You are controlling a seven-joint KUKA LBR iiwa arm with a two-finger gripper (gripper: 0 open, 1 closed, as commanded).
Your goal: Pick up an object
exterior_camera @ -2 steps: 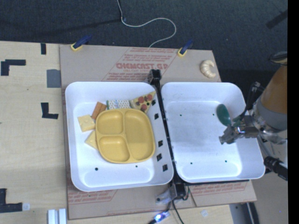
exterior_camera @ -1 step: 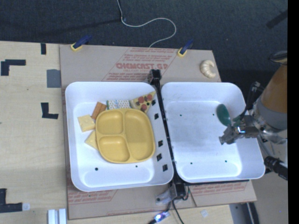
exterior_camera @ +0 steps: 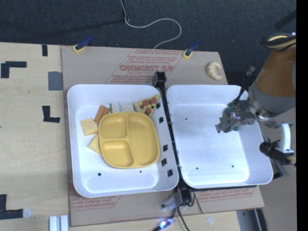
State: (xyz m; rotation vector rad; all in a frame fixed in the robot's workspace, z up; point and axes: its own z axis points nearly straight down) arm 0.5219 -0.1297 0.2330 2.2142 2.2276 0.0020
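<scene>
Over in the left shallow white bin [exterior_camera: 77, 143] lies a yellow plastic divided plate [exterior_camera: 128, 139], with small flat food-shaped pieces [exterior_camera: 98, 117] at its ten to twelve o'clock. The grey two-finger gripper [exterior_camera: 225, 124] hangs above the right white bin [exterior_camera: 211, 177] at its three o'clock; whether it grips anything I cannot tell.

Grey arm [exterior_camera: 269, 97] with orange band, dark metal gripper [exterior_camera: 227, 124]

Two white bins [exterior_camera: 77, 129], one yellow plate [exterior_camera: 129, 139], perhaps
</scene>
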